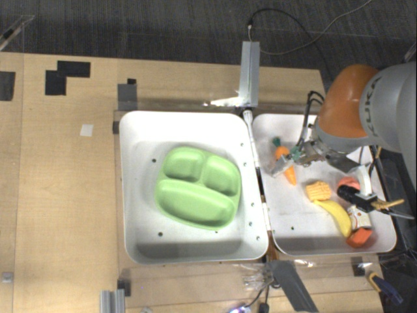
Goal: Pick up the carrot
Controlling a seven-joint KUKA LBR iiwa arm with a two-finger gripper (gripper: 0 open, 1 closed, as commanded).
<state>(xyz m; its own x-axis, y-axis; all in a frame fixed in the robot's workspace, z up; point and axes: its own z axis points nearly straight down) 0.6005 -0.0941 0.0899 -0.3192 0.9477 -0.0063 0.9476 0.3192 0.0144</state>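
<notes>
The carrot point(282, 153) lies in the right bin point(287, 233) near its left wall. It is orange, with a small green top pointing to the back and its tip point(290, 176) pointing to the front. My gripper point(290, 162) is down over the carrot's middle and hides that part. The grey arm with its orange band point(346, 106) reaches in from the right, above the bin's back right corner.
The left bin point(140, 240) holds a green divided plate point(195, 186). In the right bin's front right part lie a yellow ridged piece point(318, 190), a banana point(335, 215), a red item point(349, 184) and an orange-red item point(360, 237). A metal post point(249, 70) stands behind the bins.
</notes>
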